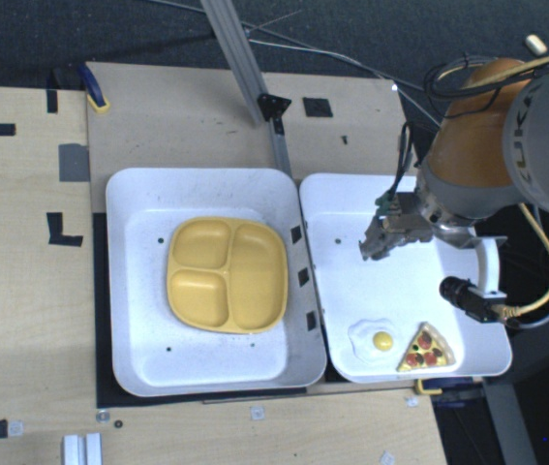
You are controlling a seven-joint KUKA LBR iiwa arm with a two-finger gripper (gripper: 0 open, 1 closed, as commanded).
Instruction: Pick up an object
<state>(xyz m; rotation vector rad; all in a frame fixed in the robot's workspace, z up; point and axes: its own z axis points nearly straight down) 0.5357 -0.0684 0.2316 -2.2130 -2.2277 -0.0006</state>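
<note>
Camera view looks down on both bins. Nearest, at the near edge of the right bin [327,201], lie two toy foods, just beside each other: a fried egg [374,338] (white with a round yellow yolk) toward the middle of that edge, and a pizza slice [426,348] close to the near right corner, a tan triangle dotted with red and dark toppings. Both rest flat on the bin floor, apart from the arm. In the left bin [129,260] a yellow plate [227,273] with three compartments sits at the centre, rounded at its corners. Farther back over the right bin, the gripper [375,247] hangs above bare white floor near the bin's middle, well apart from the egg and pizza; its dark fingers blur into one mass, so I cannot tell if they are spread or closed, and nothing shows between them. Behind it the arm's grey and orange body covers the bin's far right corner.
</note>
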